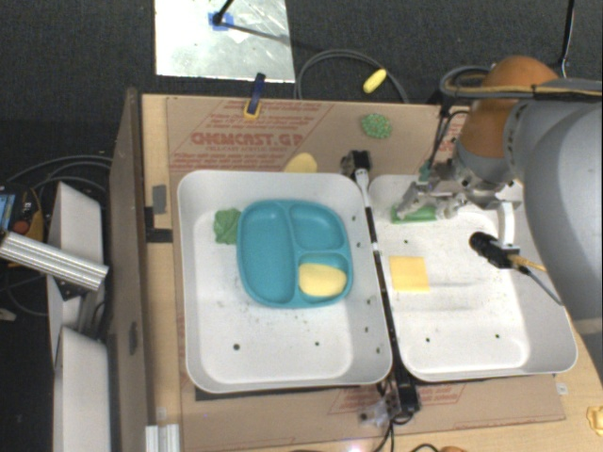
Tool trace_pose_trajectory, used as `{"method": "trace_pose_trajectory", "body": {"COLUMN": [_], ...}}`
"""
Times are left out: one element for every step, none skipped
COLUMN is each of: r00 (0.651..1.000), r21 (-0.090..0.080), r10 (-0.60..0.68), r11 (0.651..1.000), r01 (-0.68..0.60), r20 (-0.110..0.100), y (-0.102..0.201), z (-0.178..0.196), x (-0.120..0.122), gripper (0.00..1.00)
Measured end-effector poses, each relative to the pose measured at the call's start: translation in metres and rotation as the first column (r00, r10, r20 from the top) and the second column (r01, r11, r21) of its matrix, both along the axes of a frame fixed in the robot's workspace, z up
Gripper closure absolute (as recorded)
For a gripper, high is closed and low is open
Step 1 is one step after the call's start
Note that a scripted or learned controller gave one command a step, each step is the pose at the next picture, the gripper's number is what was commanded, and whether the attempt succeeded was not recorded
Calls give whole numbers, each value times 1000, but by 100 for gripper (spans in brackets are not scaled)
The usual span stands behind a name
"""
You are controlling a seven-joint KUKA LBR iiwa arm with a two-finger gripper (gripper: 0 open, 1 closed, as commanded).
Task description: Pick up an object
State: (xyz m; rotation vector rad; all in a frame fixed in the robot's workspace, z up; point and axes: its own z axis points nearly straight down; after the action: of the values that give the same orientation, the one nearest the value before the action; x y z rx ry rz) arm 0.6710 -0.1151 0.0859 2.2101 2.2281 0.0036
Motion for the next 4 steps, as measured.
{"method": "trace_pose_trajectory", "body": {"r00": [1000, 1000, 1000, 1000], "r21": [-2, -1, -1, 3], "r10": [2, -11, -5, -2], "r11": [1000, 1000, 1000, 1000], "r01": [-2, 11, 5, 2], "r20": [4, -1, -1, -9], "y": [-1, -44, -41, 12], "z": [12, 70, 68, -6], "x": [0, -51, -49, -79], "gripper": [100, 100, 0, 0]}}
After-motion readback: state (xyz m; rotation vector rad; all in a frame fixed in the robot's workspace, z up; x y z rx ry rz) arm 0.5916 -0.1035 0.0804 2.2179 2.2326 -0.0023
